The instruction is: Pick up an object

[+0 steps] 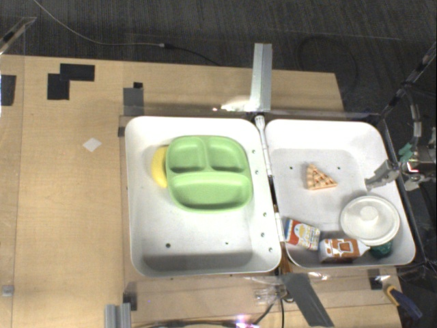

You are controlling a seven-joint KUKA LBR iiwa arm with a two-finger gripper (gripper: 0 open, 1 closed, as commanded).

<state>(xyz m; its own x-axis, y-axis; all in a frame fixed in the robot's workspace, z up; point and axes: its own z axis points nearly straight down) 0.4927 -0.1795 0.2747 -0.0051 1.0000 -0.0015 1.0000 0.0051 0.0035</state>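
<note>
Nothing is lifted yet, by my read. The candidates lie in the right bin (372, 134): a waffle wedge (319, 178) mid-bin, a white bowl (369, 219), two small cartons (301, 234) along the near wall. The gripper (410, 161) sits at that bin's right rim; whether it is parted or closed I cannot tell. The green plate (207, 171) occupies the left bin. The whole pick remains.

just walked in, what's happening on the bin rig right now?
Nothing is being handled at this moment. The left bin holds a green divided plate with something yellow tucked against its left side. The right bin holds a waffle-like wedge, a white round lid or bowl, and two small cartons along the near wall. Part of the arm's hardware sits at the right bin's right edge, over none of the items, so the pick has not begun.
</note>
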